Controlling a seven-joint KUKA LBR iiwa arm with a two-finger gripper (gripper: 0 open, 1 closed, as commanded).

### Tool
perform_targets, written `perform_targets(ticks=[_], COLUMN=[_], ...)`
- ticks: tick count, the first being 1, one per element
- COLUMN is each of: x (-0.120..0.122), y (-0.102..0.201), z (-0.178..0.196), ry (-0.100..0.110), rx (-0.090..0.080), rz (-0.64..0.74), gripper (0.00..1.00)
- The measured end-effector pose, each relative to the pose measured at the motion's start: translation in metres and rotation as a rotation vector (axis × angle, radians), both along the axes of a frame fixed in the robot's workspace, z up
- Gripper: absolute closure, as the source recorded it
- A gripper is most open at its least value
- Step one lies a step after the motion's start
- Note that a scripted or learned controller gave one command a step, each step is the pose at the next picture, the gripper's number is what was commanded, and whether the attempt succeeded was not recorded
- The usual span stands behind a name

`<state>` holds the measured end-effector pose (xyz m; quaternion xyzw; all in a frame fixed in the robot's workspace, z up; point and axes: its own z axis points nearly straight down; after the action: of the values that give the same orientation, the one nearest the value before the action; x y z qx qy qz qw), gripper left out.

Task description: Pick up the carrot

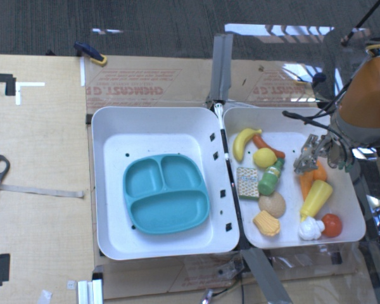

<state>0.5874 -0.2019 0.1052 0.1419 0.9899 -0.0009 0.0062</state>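
Carrot [308,181] lies in the right bin [358,217], orange, just above the yellow squeeze bottle [317,198] and near the bin's right wall. Claw [306,159] hangs directly over the carrot's upper end, close to it or touching; we cannot tell which from this angle. We also cannot tell how far the claw is open, nor whether it has hold of anything. We judge the approach done and the grasp and lift still to come: the carrot sits on the bin floor, not raised. Neighbours are tight here, bottle below, tomato [332,224] and white mushroom [309,228] further down. Left bin [104,189] holds the teal divided plate [167,192], well apart from the work.
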Motion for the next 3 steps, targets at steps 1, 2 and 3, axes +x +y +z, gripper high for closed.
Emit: perform_targets(ticks=[1, 2, 3], x=[-0.008, -0.016, -0.099], y=[0.064, -0.002, -0.001], z=[0.086, 0.054, 0.001], ry=[0.006, 0.008, 0.01], rx=[0.002, 0.0, -0.001], rz=[0.071, 0.439, 0.696], gripper=[1.0, 1.0, 1.0])
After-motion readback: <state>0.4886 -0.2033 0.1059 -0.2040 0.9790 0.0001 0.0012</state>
